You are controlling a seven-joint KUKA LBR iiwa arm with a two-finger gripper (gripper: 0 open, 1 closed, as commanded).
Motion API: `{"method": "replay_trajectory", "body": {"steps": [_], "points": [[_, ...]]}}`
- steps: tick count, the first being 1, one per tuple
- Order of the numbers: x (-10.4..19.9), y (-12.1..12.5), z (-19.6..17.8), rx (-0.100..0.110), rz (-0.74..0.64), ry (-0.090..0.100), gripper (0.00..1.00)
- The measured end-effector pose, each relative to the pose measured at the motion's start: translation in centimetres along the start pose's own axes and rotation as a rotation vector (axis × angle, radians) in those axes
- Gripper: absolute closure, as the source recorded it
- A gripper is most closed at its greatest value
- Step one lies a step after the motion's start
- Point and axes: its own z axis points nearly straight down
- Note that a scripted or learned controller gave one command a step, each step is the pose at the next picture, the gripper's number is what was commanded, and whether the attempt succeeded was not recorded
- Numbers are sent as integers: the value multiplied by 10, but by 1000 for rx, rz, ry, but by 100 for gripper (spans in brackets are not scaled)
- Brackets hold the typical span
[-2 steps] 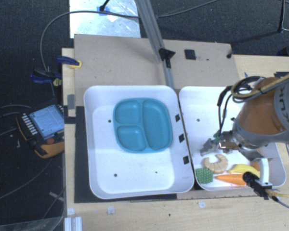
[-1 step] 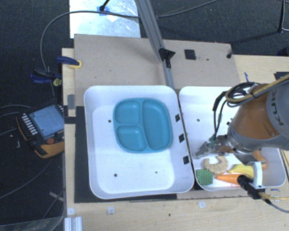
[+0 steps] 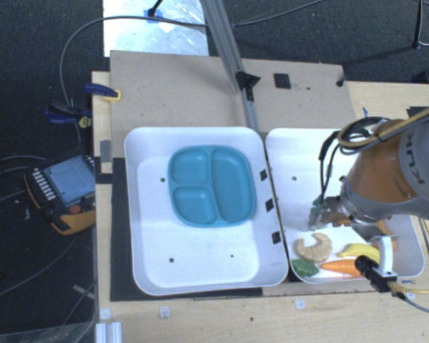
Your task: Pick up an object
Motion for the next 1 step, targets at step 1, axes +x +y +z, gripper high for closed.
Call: {"method": "replay_trajectory", "body": {"steps": [1], "points": [[-2,-8,-55,8,-2,1,100]]}}
